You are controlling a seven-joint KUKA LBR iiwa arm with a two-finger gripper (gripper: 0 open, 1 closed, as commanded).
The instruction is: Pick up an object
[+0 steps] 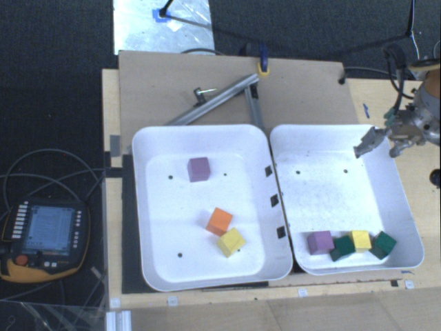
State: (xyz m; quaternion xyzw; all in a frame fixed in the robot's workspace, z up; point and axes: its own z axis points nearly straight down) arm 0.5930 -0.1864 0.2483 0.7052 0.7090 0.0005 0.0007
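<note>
claw point(383, 143) spread open, holding nothing, at far right rim of right bin point(344, 138). nearest targets toward viewer from claw: purple cube point(320, 241), green cube point(341, 247), yellow cube point(361, 239), second green cube point(383, 243). purple cube has free side; straddle it, descend straight.

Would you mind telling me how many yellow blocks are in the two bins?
2. One yellow block lies in the left bin, touching the orange block. The other yellow block sits in the right bin, between two green blocks along its near wall. None seems hidden.
</note>
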